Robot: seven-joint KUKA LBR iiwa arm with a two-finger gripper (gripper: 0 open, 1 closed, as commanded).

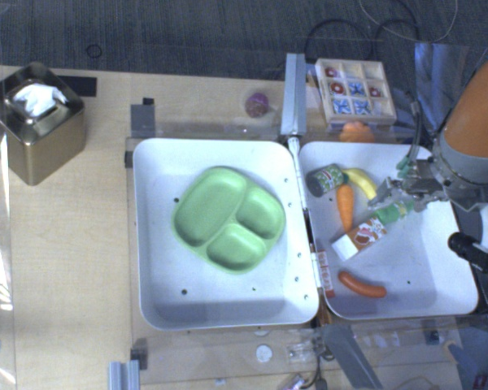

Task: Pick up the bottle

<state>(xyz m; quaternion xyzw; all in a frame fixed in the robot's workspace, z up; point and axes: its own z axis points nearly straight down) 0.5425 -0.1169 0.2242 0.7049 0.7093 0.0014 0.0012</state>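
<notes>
Near the right bin's (439, 299) right edge, the grey two-finger gripper (400, 192) hovers, whether its jaws are apart I cannot tell, just above the green neck of the red-labelled, white-capped plastic bottle (366, 232) lying mid-bin beside an orange carrot (346, 207).

The gripper (396, 192) is a blurry tangle at the right, fingers impossible to read. It covers the bottle's (368, 231) green top end, and the arm (480, 128) runs off the right edge.
</notes>
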